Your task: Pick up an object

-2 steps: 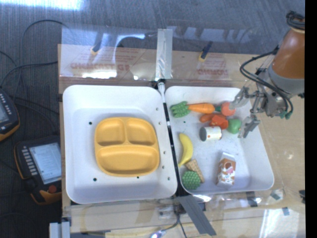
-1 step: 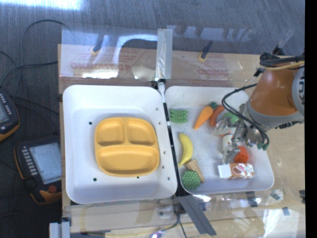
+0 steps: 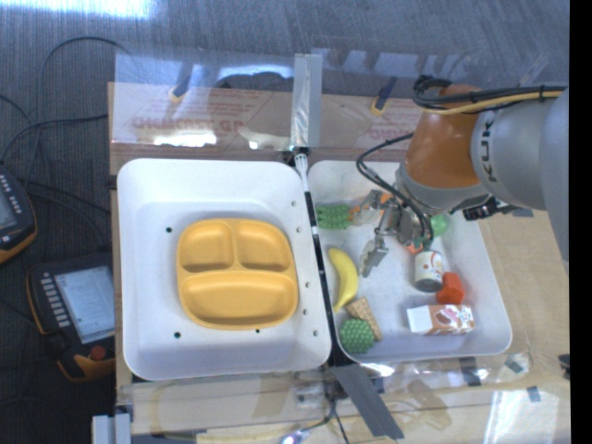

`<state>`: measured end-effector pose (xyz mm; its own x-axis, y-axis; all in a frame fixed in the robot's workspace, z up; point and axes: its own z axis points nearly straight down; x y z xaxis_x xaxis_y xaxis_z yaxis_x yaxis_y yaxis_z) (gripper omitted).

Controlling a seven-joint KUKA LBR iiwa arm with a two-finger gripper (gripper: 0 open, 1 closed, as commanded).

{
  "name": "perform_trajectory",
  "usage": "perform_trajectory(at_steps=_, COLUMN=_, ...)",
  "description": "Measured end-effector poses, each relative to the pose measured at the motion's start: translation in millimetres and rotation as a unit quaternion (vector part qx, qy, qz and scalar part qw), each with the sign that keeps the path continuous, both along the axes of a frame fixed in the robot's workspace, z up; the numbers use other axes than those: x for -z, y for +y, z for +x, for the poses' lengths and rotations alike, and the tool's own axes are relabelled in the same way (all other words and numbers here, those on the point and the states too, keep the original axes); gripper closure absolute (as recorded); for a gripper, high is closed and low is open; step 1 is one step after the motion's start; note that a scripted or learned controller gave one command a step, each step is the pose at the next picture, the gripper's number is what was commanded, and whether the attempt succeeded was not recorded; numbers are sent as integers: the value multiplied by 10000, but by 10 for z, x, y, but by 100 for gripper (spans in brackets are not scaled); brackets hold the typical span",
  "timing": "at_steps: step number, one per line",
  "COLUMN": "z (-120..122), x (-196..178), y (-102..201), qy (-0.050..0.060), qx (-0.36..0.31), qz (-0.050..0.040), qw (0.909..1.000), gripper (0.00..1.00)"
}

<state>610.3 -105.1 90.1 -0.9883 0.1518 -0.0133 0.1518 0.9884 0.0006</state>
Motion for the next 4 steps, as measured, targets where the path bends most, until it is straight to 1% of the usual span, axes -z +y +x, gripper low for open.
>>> perform_trajectory(at_steps=1, z=-157, x=-753, y=-515, qy=49, qx=-239, qz=-9, qw=9997, gripper=0)
perform_trajectory(at_steps=2, z=-46, x=2, y=-694, qy=-8, qx=775, qz=10, qw=9970, gripper=0)
perform_trajectory(at_steps=3, z=-34, x=-115, y=-700, qy=-21, qx=763, qz=-24, qw=9971, gripper=100)
perform_trajectory(at_steps=4, z=504, x=-10, y=-146, qy=-2, qx=2177, qz=22, qw=9760, gripper=100)
